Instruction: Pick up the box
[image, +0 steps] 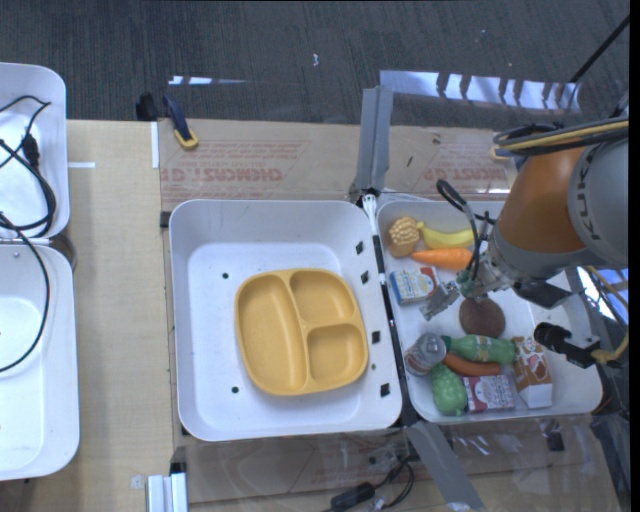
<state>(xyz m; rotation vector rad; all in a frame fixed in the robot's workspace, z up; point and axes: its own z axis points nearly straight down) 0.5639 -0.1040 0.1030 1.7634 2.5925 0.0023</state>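
A small blue-and-white box (410, 285) lies near the left wall of the right bin (500, 412). A red-and-white box (490, 393) lies flat at the bin's front, beside a small orange-and-white carton (533, 366). My gripper (457, 291) hangs low over the bin's middle, just right of the blue-and-white box and left of a brown round object (482, 317). The grey arm with its orange band (540, 210) covers the bin's back right.
The right bin also holds corn (403, 233), a banana (447, 237), a carrot (440, 257), a can (428, 352), a green bottle (482, 348) and a green vegetable (448, 389). A yellow divided plate (300, 330) lies in the left bin (200, 300).
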